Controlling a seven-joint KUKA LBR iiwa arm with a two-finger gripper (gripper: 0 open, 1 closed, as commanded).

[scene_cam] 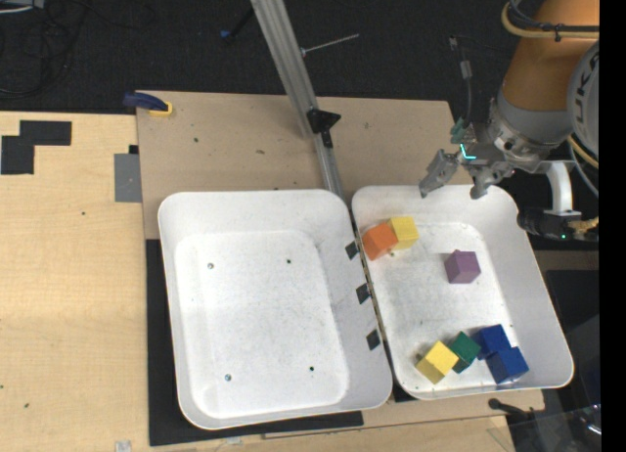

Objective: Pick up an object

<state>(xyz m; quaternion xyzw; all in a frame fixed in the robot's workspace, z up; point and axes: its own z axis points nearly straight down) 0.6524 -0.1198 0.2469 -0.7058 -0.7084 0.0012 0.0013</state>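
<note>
Taking the right bin (528,245) as the landmark: the left bin (196,235) is lying just beside it. Inside, an orange block (380,240) is touching a yellow block (404,233); a purple block (462,266) is sitting apart. Yellow cube (437,361), green block (464,350) and blue blocks (501,352) are crowding together, overlapping. The gripper (458,178) is hovering over the bin's far edge, fingers spread, gripping nothing.

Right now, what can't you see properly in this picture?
- Arm: cut off by the camera view's right edge.
- Blue blocks: bunched together, so their number is unclear.
- Green block: partly hidden behind the yellow block.
- Claw: open, nothing between its fingers.
</note>
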